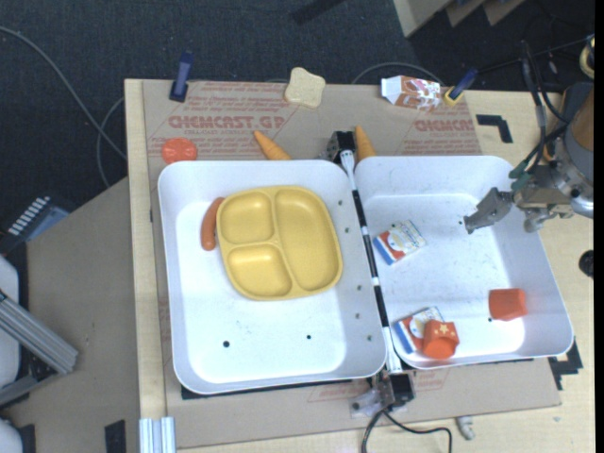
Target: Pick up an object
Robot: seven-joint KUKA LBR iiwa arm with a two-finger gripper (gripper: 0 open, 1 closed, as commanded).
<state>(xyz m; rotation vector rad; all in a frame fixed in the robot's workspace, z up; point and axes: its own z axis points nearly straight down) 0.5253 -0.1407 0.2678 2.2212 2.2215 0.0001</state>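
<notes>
Nearest pick is the small carton (397,243) lying flat in the right bin (444,182), toward its left wall, apart from the red block (508,304) near the right rim and the orange cup (438,339) at the front-left corner. The claw (483,211) hangs over the back-right area holding nothing; how wide it stands we can't tell. We'd center over the carton, align across its short side and drop straight down before closing.

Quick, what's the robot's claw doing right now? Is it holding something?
Gripper: above the right bin, holding nothing; open or closed cannot be told.
</notes>
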